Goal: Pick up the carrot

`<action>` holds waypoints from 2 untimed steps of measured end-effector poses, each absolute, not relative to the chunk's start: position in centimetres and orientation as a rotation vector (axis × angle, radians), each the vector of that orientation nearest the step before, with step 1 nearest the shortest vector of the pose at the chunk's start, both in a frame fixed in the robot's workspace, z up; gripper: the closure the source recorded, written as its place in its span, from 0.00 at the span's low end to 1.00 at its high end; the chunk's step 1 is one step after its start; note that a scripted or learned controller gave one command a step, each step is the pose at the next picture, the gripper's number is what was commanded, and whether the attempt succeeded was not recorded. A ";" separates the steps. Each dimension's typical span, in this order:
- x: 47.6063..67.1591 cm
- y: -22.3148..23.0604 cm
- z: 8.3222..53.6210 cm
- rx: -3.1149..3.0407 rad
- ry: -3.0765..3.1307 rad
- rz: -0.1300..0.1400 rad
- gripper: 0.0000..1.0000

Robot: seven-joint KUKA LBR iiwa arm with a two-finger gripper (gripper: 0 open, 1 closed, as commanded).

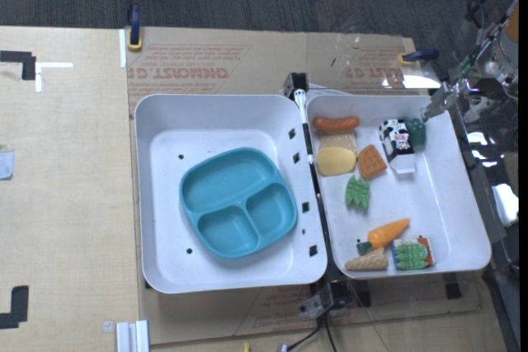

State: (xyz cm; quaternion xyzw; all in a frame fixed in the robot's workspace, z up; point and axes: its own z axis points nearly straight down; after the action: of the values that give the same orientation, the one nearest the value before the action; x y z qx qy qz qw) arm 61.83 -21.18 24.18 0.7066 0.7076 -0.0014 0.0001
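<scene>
The carrot (pixel 386 233) is orange with a green top at its left end. It lies tilted near the front of the right bin (pixel 462 202). It touches a tan cone (pixel 367 261) and sits next to a green-and-orange pack (pixel 412 254). My gripper (pixel 454 91) hangs at the right bin's far right corner, well away from the carrot. It is mixed up with metal parts and glare there.
Further back in the right bin lie a sausage (pixel 335 124), a yellow bun (pixel 336 161), a waffle piece (pixel 371 162), a green leaf (pixel 357 192) and a cow-patterned carton (pixel 396 136). A blue divided plate (pixel 238 202) sits in the left bin (pixel 153 177).
</scene>
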 end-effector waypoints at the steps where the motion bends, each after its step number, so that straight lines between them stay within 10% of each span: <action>1: 55.0 -20.5 17.9 2.156 2.285 -0.004 0.00; 2: 47.8 -19.4 9.1 2.085 2.351 -0.001 0.00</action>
State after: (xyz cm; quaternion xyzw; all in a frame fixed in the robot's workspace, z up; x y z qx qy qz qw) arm 47.79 -19.39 9.10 0.6634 0.7483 -0.0003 -0.0004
